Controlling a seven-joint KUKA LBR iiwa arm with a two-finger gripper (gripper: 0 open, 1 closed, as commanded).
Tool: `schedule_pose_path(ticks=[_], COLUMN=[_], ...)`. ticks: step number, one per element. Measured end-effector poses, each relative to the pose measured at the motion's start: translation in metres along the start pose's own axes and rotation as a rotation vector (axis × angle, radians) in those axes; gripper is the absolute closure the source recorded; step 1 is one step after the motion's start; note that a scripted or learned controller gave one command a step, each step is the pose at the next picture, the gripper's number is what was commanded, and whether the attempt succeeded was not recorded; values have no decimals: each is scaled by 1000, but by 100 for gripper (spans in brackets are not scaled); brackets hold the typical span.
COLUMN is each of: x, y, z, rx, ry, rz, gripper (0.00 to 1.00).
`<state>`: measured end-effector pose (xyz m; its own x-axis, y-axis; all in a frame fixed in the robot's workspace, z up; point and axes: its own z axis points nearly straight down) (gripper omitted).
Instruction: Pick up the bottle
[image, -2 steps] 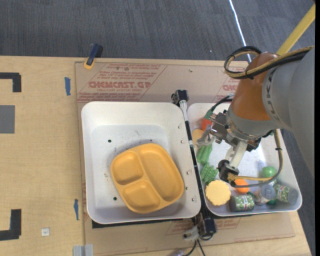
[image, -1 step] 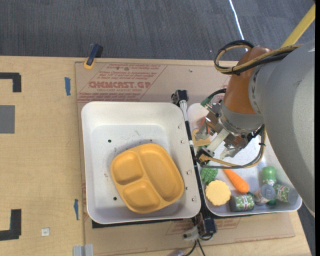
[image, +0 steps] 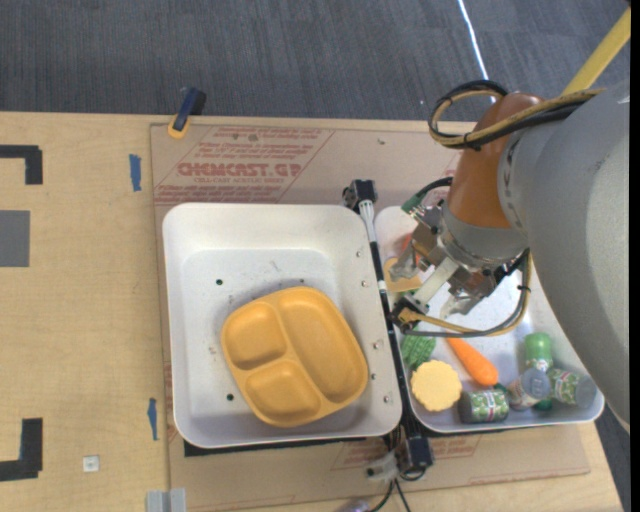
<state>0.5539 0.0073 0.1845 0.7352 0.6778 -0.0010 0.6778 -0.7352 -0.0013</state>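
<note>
Glossy grey arm (image: 575, 190) overhangs clear bottle (image: 535, 385) (plastic).

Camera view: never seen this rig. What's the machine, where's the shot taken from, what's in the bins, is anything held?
It is a single shot from a fixed camera above the bench, looking down at a slant. The big grey shape with the orange band is the robot arm, reaching in from the right; its gripper hangs over the right bin. I cannot tell how it is set, and I see nothing in its grasp.

Two shallow white bins sit side by side on a cardboard sheet. The left bin holds a yellow divided plate. Along the right bin's near edge lie a green bottle, which is the target, a carrot, a yellow round piece, a green can and other small toy foods that are hard to name.
</note>
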Motion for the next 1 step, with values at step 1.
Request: schedule_pose_path(ticks=[1], x=[0], y=[0], z=[0], rx=[0], ry=[0], rz=[0], gripper=[0])
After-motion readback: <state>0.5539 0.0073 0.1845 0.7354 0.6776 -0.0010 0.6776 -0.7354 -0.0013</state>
